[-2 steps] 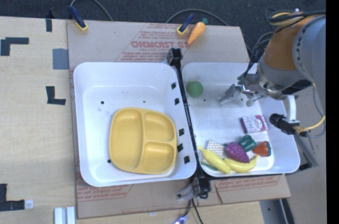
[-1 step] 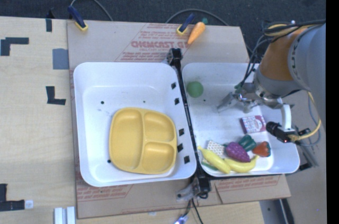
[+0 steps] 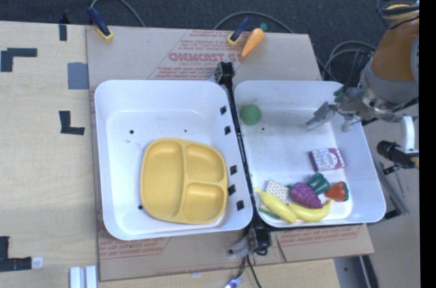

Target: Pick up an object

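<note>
The pick looks not yet done: the green ball [image 3: 251,114] lies at 11 o'clock in the right bin [image 3: 286,144], untouched. The gripper [image 3: 327,115] hovers at 2 o'clock, fingers spread, holding nothing. Counted: 1 ball, 1 pink carton [image 3: 326,158], 2 bananas [image 3: 293,210], 1 grape bunch [image 3: 305,195], 1 yellow tray [image 3: 182,180].

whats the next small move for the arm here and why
Probably move the tool toward the near side of the right bin and lower it over the pink box. The tool hangs above bare bin floor holding nothing, and the box lies nearest, apart from the crowded toy fruit.
</note>
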{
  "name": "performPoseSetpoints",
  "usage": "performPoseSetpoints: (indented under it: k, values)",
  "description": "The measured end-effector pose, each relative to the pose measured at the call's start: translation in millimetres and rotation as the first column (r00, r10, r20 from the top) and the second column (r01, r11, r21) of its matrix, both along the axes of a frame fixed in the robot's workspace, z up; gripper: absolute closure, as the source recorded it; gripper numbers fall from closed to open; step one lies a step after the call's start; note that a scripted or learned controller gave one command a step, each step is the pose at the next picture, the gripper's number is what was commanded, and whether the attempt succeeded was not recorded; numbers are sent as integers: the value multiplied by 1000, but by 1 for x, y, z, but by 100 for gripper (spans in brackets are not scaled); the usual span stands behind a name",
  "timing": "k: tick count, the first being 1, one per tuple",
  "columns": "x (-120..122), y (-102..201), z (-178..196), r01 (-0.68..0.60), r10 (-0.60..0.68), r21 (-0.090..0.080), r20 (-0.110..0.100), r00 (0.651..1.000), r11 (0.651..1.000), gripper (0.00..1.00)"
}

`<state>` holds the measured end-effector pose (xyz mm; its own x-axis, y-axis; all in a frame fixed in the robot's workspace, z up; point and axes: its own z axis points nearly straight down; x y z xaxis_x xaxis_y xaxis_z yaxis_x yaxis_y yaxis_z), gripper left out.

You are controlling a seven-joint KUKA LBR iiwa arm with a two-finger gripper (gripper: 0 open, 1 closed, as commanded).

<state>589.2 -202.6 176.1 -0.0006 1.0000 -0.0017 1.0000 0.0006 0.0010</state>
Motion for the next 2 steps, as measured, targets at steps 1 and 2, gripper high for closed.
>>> performPoseSetpoints:
  k: [1, 2]
  values:
    - [-9, 11, -69, -1, 1, 2, -4, 1000, 1000, 0]
    - [-9, 11, -60, -1, 1, 2, -3, 1000, 1000, 100]
